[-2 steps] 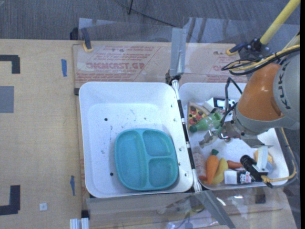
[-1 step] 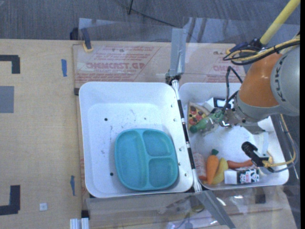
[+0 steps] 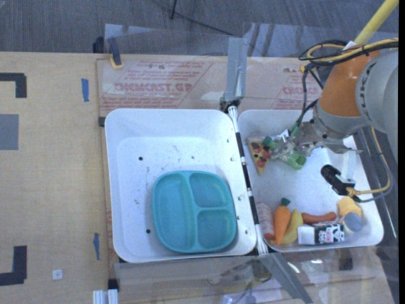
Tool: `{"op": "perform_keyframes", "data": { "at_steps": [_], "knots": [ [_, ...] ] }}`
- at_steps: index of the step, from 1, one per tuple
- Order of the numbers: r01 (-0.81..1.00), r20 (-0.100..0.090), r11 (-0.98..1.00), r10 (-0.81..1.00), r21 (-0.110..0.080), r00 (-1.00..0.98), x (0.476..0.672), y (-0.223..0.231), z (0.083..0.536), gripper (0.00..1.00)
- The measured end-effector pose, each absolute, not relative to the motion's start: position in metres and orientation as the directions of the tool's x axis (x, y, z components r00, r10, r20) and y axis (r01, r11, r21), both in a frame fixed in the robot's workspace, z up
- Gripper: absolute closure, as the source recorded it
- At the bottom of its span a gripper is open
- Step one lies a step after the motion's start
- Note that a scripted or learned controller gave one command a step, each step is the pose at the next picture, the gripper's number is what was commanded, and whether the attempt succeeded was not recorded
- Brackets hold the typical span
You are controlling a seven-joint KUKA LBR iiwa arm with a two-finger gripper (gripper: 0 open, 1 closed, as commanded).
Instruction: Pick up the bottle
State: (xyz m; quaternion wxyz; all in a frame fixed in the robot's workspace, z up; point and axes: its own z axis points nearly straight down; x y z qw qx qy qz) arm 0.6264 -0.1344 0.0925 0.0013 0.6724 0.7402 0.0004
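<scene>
I saw the gripper (image 3: 296,145) low in the right bin (image 3: 373,236), near its back wall, with a clear green bottle (image 3: 292,159) lying just under and beside it; I could not tell whether it had the bottle. A pizza-slice toy (image 3: 258,156) lay just left of the bottle. Along the front wall sat a carrot (image 3: 281,221), a sausage (image 3: 319,217) and a small milk carton (image 3: 323,234). The left bin (image 3: 126,132) held a teal divided plate (image 3: 193,211).

A teal divided plate (image 3: 193,211) lies in the left bin (image 3: 126,138); a toy carrot (image 3: 281,223) lies in the right bin (image 3: 304,189).
</scene>
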Motion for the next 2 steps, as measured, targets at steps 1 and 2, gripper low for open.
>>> {"op": "perform_keyframes", "data": {
  "at_steps": [1, 2],
  "knots": [
    [0.995, -0.003, 0.098, 0.995, 0.006, -0.098, 0.628, -0.133, 0.103, 1.0],
    [0.99, 0.0, 0.141, 0.99, 0.002, -0.141, 0.643, -0.012, 0.246, 1.0]
  ]
}}
